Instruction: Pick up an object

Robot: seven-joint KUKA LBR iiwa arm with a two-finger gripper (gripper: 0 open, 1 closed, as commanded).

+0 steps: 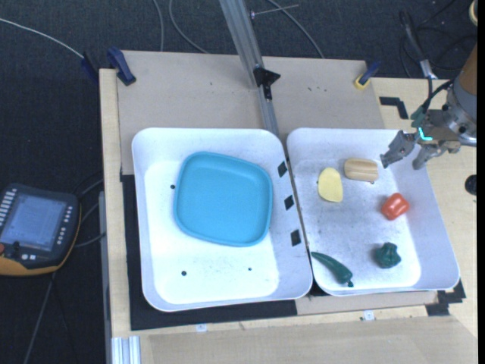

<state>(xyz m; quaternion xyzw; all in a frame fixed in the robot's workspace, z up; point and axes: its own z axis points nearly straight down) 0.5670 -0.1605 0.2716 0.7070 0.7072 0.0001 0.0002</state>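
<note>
Nothing is picked up yet. The tool (407,152) hangs over the upper right edge of the right bin (438,226), its two fingers spread apart with nothing between them. The nearest item, a tan bread roll (361,170), lies just left of it, beside a yellow piece (330,185); the red one (394,206) sits below. Choosing, descending and closing all remain.

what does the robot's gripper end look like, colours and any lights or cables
The gripper has two dark grey fingers splaying from a grey metallic wrist block. A small cyan light glows on that block, and thin black cables loop above it.
</note>
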